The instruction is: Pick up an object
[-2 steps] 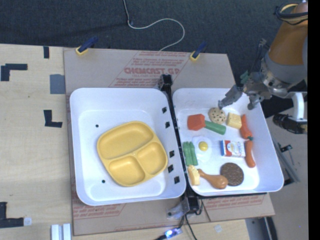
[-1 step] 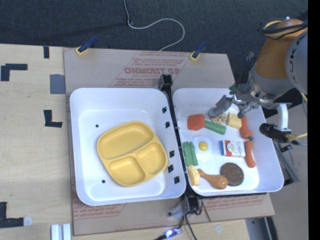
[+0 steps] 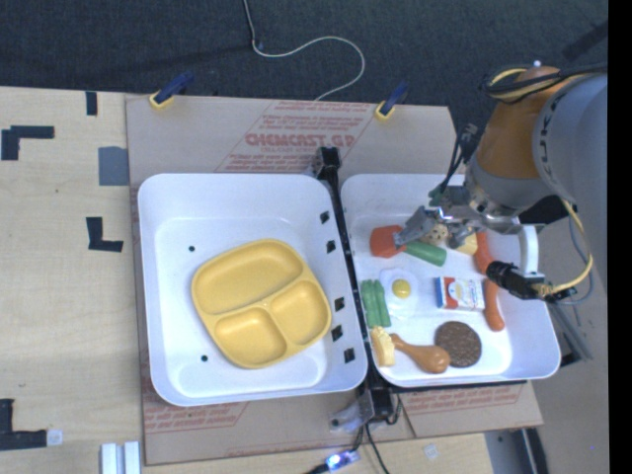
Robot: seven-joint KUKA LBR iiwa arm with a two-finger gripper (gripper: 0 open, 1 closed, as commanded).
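Toy food items lie scattered in the right white bin (image 3: 538, 363), all resting on its floor. An orange-red pepper-shaped piece (image 3: 385, 241) sits at about ten o'clock of the bin, touching a green pepper-shaped piece (image 3: 426, 254) just to its right. The gripper (image 3: 427, 225) hangs directly above these two, at roughly eleven o'clock of the bin; whether it is released or clenched cannot be told, and no item is visible between its tips. A fried egg piece (image 3: 400, 289) lies near the bin's centre, with a green bean pod (image 3: 374, 302) beside it at nine o'clock. A small white carton with red and blue print (image 3: 460, 292) lies at three o'clock of the egg. A brown round patty (image 3: 458, 344) and a tan chicken drumstick (image 3: 420, 354) rest toward six o'clock. A red sausage (image 3: 492, 299) lies along the right side. The left white bin (image 3: 158, 265) holds a yellow divided plastic plate (image 3: 260, 302).
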